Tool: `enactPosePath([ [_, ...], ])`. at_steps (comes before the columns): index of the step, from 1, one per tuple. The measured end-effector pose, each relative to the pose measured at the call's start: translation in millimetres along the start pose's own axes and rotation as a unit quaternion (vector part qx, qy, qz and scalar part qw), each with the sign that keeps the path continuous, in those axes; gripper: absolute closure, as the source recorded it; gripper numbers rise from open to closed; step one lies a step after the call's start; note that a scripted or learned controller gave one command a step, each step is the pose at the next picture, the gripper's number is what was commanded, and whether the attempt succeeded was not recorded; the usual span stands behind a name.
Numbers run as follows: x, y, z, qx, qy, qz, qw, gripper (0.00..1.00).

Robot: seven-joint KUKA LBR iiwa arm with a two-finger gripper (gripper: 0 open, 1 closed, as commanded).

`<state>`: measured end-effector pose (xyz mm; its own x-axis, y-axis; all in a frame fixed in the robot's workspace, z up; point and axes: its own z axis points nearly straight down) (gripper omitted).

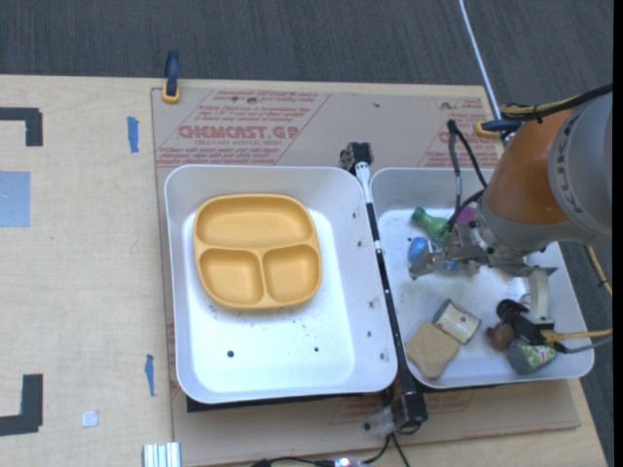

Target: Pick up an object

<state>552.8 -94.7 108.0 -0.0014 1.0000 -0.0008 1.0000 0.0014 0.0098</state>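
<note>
Blue toy (pixel 419 251): lies in the right bin (pixel 574 358), just beside my pincer (pixel 435 264), likely my target.
Pincer: low over it; grip state I cannot tell.
Yellow tray (pixel 258 249): apart, in the left bin (pixel 185 290).

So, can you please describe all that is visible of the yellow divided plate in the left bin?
The yellow divided plate is a rounded rectangle with a matte look, probably plastic. It has three compartments: one wide across the far side, two smaller ones side by side at the near side, all with nothing in them. It lies flat and upright on the floor of the left bin, in the far part, close to the left wall. Only the bin floor touches it. Small dark specks lie on the floor near its front edge.
</note>
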Motion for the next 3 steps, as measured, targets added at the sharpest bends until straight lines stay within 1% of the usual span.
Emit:
enactPosePath([
  [1,1,-52,20,0.001,0.0,0.0,1.0,0.0],
  [2,0,-50,9,-0.003,-0.001,0.001,1.0,1.0],
  [3,0,-50,9,-0.002,-0.001,0.001,1.0,0.0],
])
